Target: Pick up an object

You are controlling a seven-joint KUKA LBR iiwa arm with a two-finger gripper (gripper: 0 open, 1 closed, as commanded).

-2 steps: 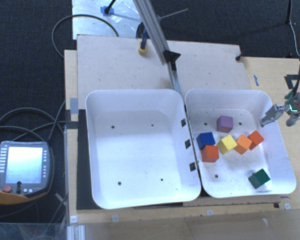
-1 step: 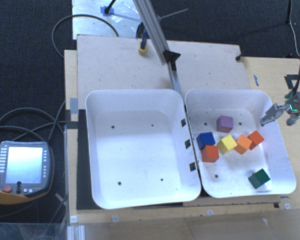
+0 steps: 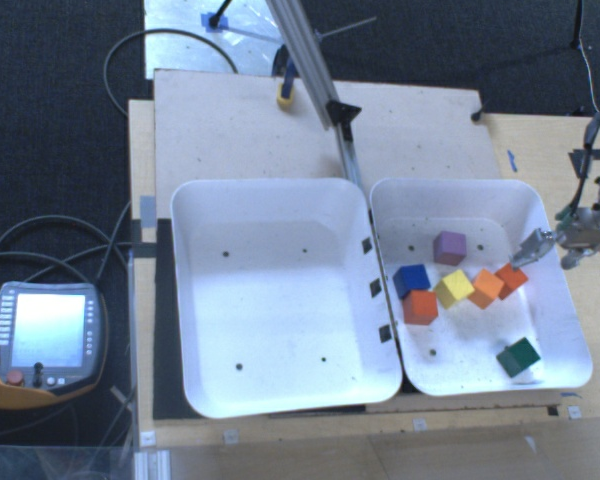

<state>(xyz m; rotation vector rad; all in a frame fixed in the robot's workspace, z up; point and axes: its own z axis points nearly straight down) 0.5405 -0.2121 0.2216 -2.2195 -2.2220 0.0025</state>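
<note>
Where the right white plastic bin (image 3: 555,268) nears the counter's (image 3: 240,118) right edge: metal jaws (image 3: 533,245) low over its rim, spread impossible to tell. Inside, near the centre: purple cube (image 3: 450,247), blue cube (image 3: 412,279), red-orange cube (image 3: 420,307), yellow cube (image 3: 455,288), two orange cubes (image 3: 488,286) touching. Toward the near corner, green cube (image 3: 519,356).

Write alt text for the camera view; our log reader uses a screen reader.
The metal two-finger gripper reaches in from the right over the right white bin, near a red-orange wooden cube among purple, blue, yellow, orange, red and green ones. The left white bin sits beside it.
</note>
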